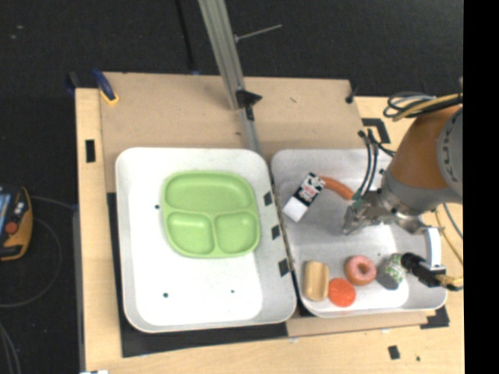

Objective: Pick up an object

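My gripper [352,223] hangs over the middle of the right bin [327,166], above bare bin floor. An orange carrot [337,185] lies just up and left of it, next to a small white and black carton [304,196]. Below the gripper, along the bin's front, lie a pink donut [360,269], a red tomato [341,292], a tan bread roll [315,280] and a grey-green lump [391,272]. Nothing shows in the gripper's grasp.
The left bin [195,302] holds a green divided plate [210,213]. A metal post [226,53] rises behind the bins, slanting toward the gap between them. The arm's orange band [425,150] leans over the right bin's far right corner.
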Motion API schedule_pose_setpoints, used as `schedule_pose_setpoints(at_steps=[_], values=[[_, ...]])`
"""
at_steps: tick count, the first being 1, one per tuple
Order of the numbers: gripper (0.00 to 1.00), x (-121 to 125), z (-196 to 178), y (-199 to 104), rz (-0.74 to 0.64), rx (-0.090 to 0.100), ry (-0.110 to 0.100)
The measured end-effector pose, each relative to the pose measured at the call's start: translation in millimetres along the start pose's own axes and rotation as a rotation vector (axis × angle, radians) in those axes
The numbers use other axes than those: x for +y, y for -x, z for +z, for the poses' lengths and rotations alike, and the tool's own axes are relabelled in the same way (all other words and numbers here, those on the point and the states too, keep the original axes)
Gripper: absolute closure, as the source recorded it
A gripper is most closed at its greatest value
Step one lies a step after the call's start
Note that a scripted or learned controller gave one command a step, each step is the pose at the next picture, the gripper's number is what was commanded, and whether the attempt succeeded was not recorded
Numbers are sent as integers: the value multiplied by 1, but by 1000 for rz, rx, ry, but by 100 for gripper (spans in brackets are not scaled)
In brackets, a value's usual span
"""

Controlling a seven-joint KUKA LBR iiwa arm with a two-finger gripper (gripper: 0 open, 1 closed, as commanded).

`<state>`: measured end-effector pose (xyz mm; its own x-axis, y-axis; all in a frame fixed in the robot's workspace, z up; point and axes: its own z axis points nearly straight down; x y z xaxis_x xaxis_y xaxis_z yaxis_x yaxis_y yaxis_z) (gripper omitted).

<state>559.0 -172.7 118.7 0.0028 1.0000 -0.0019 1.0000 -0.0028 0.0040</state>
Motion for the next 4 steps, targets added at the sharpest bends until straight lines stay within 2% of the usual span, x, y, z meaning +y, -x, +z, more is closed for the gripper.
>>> schedule_pose_setpoints(at_steps=[1,2,3,4], values=[[100,2,-45,7,1,-1,2],[100,7,-94,0,-6,0,3],[100,8,-105,1,-7,1,0],[100,1,-118,-52,-10,3,-1]])
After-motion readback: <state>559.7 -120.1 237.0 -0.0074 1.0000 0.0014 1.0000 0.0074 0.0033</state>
